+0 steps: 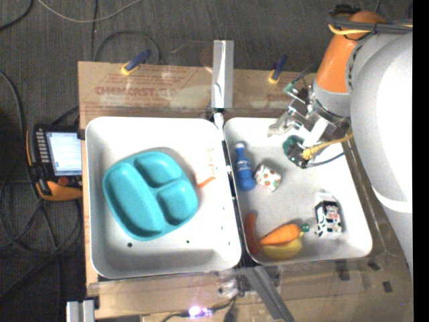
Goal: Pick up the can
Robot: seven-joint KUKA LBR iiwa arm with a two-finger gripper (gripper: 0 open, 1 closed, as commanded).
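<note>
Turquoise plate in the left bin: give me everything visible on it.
The divided plate is turquoise and looks like smooth plastic. It has three compartments, one large and two smaller, all bare. It lies flat, right way up and turned askew, on the floor of the left bin, near the middle.

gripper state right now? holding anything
gripper: over the right bin's back corner; open or shut cannot be told, nothing seen held.

left bin (pixel 97 146): teal plate (pixel 153 193) | right bin (pixel 348 180): blue bottle (pixel 242 168), carrot (pixel 281 234), banana (pixel 280 249)
</note>
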